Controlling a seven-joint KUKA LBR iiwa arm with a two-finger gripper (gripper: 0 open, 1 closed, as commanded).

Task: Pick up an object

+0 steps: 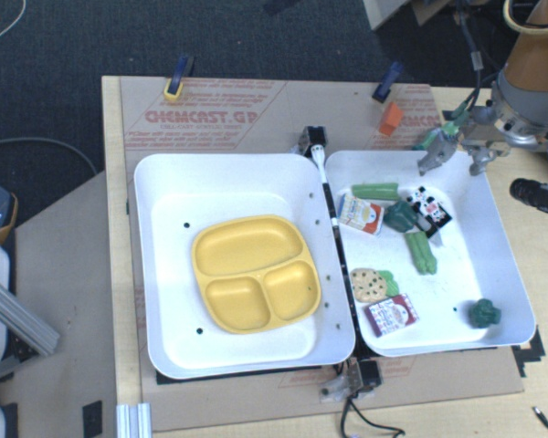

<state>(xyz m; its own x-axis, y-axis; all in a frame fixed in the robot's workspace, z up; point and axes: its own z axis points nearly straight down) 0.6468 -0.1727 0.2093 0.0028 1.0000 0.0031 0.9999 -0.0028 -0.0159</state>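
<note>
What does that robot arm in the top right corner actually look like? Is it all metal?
What shows is a rounded arm with an orange-tan band above a grey, ring-shaped wrist. Below that sits a small metallic grey gripper with two thin fingers pointing down, and a touch of green on its left side. A dark cable runs down beside it. Whether the shell is metal or plastic can't be judged from here.

White bins (155, 245) sit on a tan desk (119, 153) printed with red lettering. The divided tray (254, 272) is yellow. Below the jaws lie a black-and-white cow toy (430, 208), a green pod (375, 191), a dark-chipped tan cookie (368, 284) and a red packet (391, 315).
</note>
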